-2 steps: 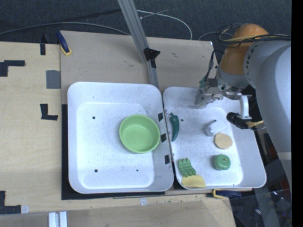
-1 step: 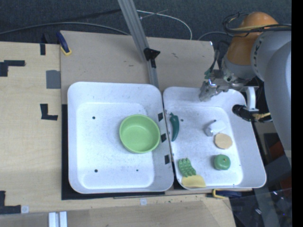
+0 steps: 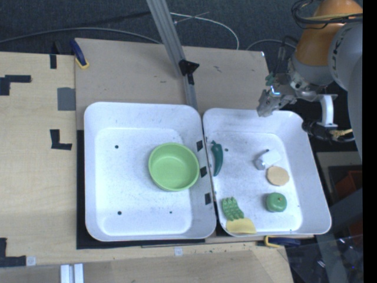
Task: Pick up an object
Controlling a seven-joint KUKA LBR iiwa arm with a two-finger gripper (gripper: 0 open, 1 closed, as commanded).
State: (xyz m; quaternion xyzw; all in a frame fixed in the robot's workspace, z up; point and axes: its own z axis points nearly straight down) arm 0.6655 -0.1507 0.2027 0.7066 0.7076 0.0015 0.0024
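My gripper (image 3: 266, 106) hangs over the far rim of the right bin (image 3: 306, 158), well above the objects, with nothing seen between its fingers. In the right bin lie a dark green pepper (image 3: 217, 157) by the left wall, a small grey metal piece (image 3: 261, 160), a tan round disc (image 3: 277, 175), a green round object (image 3: 275, 203), a ridged green piece (image 3: 231, 207) and a yellow wedge (image 3: 240, 226) at the near edge. A light green bowl (image 3: 173, 167) sits in the left bin (image 3: 112, 175).
A grey slanted pole (image 3: 171, 37) runs from the top down to the seam between the bins. Cables lie on the dark floor behind the bench. The arm's orange band (image 3: 327, 25) stands at the upper right.
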